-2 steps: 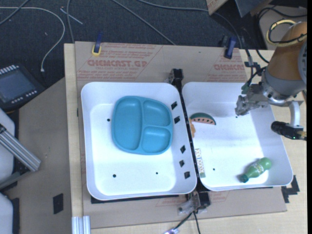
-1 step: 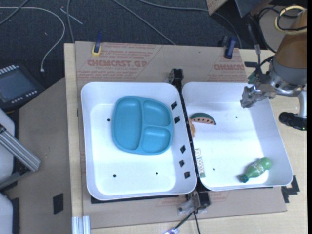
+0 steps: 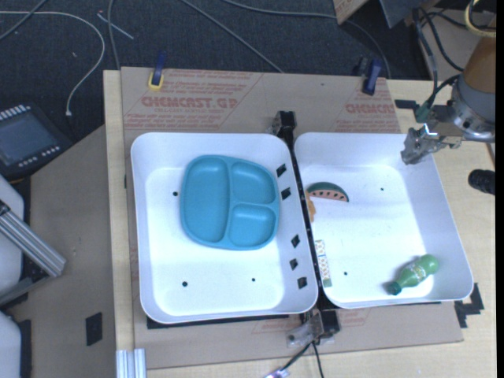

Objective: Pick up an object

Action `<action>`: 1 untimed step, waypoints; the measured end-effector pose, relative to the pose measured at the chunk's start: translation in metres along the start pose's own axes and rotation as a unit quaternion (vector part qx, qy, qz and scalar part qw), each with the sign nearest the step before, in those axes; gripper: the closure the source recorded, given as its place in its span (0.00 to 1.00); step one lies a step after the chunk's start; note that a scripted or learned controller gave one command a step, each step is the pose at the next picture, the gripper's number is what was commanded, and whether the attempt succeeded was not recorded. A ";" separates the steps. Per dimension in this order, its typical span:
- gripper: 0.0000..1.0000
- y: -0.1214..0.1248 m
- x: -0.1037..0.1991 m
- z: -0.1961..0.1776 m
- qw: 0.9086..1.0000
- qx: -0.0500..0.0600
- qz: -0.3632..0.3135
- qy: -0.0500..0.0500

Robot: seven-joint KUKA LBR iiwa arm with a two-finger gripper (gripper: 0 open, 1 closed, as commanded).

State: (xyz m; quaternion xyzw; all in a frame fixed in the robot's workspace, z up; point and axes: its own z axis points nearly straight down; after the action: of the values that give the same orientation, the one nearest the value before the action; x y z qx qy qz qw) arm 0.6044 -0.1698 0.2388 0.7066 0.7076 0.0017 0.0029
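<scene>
A green bottle (image 3: 413, 275) lies on its side in the near right corner of the right bin (image 3: 370, 157). A watermelon-slice toy (image 3: 327, 193) rests near that bin's left wall, with a small orange-brown piece (image 3: 311, 209) just beside it. A blue divided plate (image 3: 230, 201) sits in the left bin (image 3: 157, 172). My gripper (image 3: 415, 146) hangs over the right bin's far right corner, well away from the bottle and the slice, with nothing visible between its fingers.
A narrow wrapped item (image 3: 322, 261) lies along the right bin's left wall. Black clips line the divider between the bins. Cables cross the floor at the back, and a cardboard box stands at the top right.
</scene>
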 end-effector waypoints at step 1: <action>1.00 -0.002 0.054 -0.010 1.000 0.003 -0.002 0.002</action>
State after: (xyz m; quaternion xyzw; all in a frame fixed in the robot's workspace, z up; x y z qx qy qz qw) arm 0.6023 -0.1158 0.2485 0.7050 0.7092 0.0010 -0.0010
